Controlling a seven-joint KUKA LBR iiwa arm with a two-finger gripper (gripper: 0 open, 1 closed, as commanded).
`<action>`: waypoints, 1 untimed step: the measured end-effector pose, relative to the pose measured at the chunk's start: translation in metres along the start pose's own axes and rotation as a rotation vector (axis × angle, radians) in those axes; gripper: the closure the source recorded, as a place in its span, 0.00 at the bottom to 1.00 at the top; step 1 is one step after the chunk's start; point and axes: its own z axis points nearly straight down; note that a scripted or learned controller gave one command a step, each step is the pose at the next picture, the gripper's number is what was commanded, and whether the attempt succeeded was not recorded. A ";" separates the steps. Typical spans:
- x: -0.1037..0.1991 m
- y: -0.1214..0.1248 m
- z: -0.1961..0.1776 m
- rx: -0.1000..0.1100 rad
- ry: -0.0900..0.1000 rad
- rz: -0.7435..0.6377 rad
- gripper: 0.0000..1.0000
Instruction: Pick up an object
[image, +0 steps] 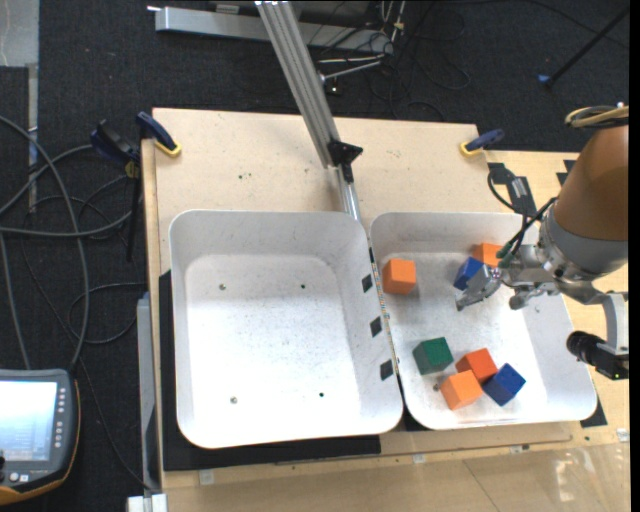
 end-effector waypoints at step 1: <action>0.000 0.000 0.000 -0.001 0.000 0.001 0.00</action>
